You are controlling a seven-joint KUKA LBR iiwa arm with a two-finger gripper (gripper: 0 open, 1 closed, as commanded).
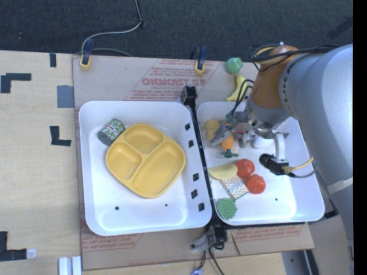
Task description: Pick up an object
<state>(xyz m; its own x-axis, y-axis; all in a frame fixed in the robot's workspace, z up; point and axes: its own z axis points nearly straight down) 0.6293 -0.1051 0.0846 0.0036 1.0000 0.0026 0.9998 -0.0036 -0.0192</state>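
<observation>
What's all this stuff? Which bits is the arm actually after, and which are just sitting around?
In play, right bin: gripper low among small toy foods, a pale yellow piece, two red tomatoes, a green ball.

Just lying about: yellow divided plate and small can in the left bin; green ball outside the bins.

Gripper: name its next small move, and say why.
Probably a short drop straight down onto the toy pile in the right bin. The gripper hangs over the pile's orange piece, and nothing shows between its fingers, so lowering comes before any closing. Whether it already touches the pile cannot be told.
</observation>
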